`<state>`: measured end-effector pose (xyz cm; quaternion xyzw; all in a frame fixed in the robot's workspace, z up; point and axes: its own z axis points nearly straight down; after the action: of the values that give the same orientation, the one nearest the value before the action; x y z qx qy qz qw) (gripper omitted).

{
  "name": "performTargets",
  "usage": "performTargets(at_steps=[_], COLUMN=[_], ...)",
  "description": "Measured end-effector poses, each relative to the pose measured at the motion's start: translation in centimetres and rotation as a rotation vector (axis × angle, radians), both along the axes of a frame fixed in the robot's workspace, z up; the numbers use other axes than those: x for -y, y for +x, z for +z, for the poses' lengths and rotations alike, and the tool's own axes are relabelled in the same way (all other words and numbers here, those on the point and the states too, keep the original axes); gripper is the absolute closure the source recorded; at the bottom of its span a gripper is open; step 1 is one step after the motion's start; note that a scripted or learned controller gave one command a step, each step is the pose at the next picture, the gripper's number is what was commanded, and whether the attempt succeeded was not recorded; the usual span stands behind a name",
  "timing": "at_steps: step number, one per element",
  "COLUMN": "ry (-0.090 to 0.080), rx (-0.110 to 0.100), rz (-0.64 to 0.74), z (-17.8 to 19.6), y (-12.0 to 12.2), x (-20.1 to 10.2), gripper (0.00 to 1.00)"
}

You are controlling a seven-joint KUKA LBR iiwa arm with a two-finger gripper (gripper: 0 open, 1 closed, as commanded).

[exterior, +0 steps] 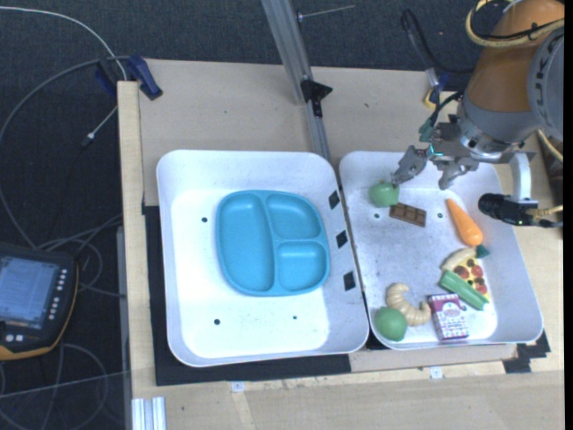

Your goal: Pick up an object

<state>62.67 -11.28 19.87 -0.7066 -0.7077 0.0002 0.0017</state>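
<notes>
In the right bin (pixel 528 285), near its far-left corner, the tool (pixel 428 168) hangs with its two fingers spread wide and nothing between them. One fingertip (pixel 405 170) sits just beside a small green ball (pixel 383 193), the likely target; the other fingertip (pixel 448 176) points down over bare bin floor. The ball looks like a light, hard plastic toy, smooth and round, so it may roll or squirt out of a pinch; I judge the safest hold is across its widest middle, with the fingers straddling it evenly. Right now the tool is off to the ball's right, not centred over it. Close by lie a brown chocolate piece (pixel 407 213) and a carrot (pixel 464 224); farther forward are a pizza slice (pixel 466 276), a second green ball (pixel 390 323), a pale curled piece (pixel 410 306) and a small carton (pixel 450 317). The left bin (pixel 179 186) carries a blue divided tray (pixel 271 242). Whether the fingertip actually touches the ball is hard to tell, and the arm's upper part is cut off.
</notes>
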Motion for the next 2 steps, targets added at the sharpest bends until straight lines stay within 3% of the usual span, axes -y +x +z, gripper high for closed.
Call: performTargets(at_steps=[1,2], ry=[0.000,-0.001], rx=[0.000,-0.004], rz=[0.000,-0.001], z=[0.0,-4.2], y=[0.0,-0.2], x=[0.0,-0.1], gripper=[0.00,0.00])
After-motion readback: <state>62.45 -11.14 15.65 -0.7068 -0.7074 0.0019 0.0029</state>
